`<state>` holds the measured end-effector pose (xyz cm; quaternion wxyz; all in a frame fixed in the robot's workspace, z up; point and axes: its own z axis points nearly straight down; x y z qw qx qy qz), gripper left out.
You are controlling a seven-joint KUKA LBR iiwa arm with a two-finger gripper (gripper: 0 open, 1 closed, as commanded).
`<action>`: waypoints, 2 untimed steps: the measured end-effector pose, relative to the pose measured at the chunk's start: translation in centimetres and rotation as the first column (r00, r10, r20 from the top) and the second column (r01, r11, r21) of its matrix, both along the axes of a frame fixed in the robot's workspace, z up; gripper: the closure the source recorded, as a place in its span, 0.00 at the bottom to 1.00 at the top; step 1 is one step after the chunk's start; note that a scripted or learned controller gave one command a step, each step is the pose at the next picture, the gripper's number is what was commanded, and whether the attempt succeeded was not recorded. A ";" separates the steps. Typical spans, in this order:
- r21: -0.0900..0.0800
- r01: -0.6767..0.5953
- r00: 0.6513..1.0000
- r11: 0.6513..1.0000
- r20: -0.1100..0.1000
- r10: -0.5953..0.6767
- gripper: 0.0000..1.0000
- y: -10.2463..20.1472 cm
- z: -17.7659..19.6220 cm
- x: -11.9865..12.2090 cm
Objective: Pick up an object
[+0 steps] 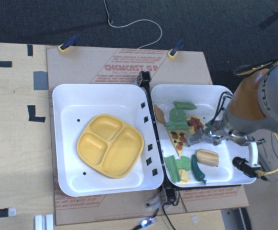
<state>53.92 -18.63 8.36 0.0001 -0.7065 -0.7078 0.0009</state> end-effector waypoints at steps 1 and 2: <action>-0.001 0.000 1.000 1.000 0.001 0.000 1.00 0.0 1.2 0.0; 0.001 0.000 1.000 1.000 0.004 0.000 1.00 0.7 5.7 0.3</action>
